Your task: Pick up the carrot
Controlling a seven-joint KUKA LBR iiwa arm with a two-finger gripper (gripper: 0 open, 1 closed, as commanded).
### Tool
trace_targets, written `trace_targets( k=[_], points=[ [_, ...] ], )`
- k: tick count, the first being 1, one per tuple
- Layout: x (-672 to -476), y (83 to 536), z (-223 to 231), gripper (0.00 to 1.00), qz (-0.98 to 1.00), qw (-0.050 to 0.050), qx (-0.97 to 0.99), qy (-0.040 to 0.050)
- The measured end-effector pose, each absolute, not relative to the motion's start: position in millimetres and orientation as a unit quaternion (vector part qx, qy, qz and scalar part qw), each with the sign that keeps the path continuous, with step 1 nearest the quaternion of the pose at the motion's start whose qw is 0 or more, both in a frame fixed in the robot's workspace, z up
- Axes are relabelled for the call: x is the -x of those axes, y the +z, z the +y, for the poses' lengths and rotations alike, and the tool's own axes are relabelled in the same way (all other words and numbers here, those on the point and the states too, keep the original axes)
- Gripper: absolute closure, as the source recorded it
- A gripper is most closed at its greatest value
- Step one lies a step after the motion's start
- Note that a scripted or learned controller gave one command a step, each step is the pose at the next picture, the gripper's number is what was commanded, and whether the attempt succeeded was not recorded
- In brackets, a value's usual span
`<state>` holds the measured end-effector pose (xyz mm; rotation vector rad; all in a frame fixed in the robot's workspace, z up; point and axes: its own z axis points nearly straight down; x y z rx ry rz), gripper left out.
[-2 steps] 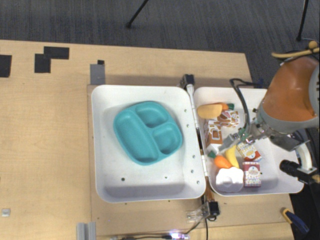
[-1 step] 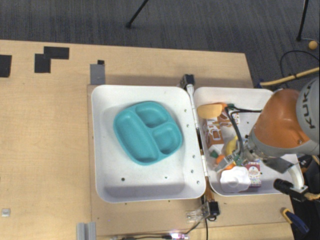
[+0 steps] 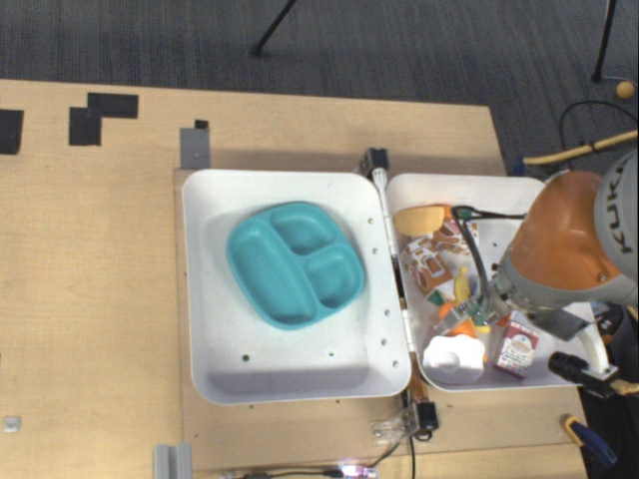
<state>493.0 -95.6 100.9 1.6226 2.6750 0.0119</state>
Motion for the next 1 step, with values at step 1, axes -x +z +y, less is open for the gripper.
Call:
trace_targets(
  k=[1],
  points=[
    [-490.1,187.1,-2.3,1.00,0.886,0.004,-0.464,0.0042]
  ],
)
